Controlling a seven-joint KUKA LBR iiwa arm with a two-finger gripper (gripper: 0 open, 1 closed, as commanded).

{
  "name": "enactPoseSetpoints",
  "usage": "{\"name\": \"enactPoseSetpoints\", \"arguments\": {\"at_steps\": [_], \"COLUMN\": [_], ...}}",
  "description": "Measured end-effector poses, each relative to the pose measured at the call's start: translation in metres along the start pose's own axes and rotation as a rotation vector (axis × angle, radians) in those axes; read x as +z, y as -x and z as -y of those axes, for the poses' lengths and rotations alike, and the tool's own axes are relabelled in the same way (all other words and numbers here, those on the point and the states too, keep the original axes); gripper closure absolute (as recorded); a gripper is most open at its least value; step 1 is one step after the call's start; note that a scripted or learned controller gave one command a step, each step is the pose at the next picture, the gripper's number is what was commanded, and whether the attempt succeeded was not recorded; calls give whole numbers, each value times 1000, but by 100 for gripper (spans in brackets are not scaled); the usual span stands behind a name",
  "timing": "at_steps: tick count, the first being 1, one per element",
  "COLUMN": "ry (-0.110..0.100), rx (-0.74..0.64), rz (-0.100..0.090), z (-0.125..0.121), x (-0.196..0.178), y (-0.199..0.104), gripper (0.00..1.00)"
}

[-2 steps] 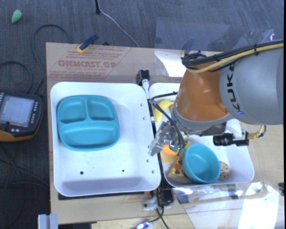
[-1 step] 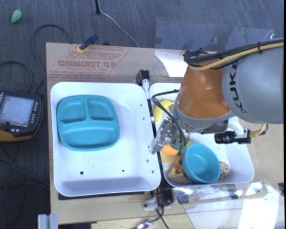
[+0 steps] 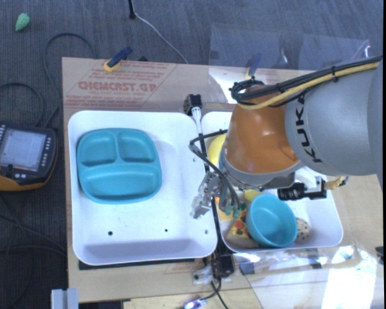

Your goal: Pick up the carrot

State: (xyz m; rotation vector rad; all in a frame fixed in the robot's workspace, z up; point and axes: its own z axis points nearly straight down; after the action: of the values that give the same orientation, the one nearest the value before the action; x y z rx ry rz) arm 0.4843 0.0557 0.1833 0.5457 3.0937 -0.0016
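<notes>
My gripper (image 3: 213, 199) hangs below the orange wrist band, over the left edge of the right bin (image 3: 334, 234), close to the wall between the two bins. Just right of it, a small orange piece (image 3: 240, 224) that looks like the carrot lies among red and green bits. It rests against the left side of a blue bowl (image 3: 271, 219) and is partly covered by the gripper. Nothing shows clearly held in the gripper. The arm's grey body hides most of the right bin.
A blue divided plate (image 3: 119, 163) lies in the left bin (image 3: 141, 240). A yellow object (image 3: 215, 150) peeks out beside the wrist, and a tan speckled item (image 3: 303, 227) sits right of the bowl. A teach pendant (image 3: 19, 154) rests on the floor at left.
</notes>
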Motion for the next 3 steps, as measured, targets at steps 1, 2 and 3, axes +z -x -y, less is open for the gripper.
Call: {"name": "enactPoseSetpoints", "arguments": {"at_steps": [1,2,3], "ry": [0,1,0], "rx": [-391,-393,-512], "rz": [5,1,-3], "z": [39,38,68], "x": [-64,-62,1], "y": [65,63,54], "gripper": [100,0,0]}}
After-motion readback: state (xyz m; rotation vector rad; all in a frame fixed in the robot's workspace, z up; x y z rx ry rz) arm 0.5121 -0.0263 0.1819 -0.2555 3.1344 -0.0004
